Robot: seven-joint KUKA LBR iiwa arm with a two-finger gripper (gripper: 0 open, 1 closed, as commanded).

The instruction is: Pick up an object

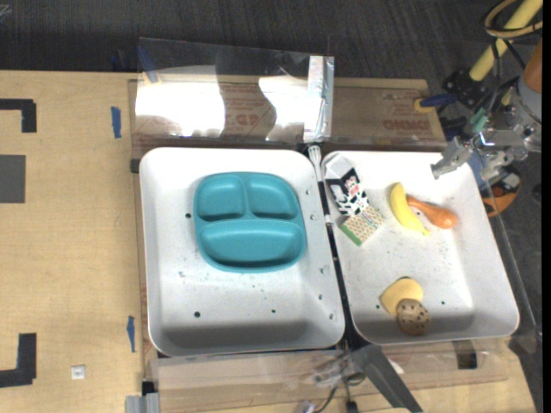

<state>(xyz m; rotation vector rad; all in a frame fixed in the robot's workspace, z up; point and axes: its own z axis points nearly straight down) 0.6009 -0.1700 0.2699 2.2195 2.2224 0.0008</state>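
Hovering gripper [469, 149] over the right bin's [495, 256] far corner near the banana [403, 208], can't tell its state

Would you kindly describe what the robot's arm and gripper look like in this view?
At the right edge, the gripper appears as grey metal parts with small teal accents. Above it run yellow and black cables, and an orange band peeks out beneath.
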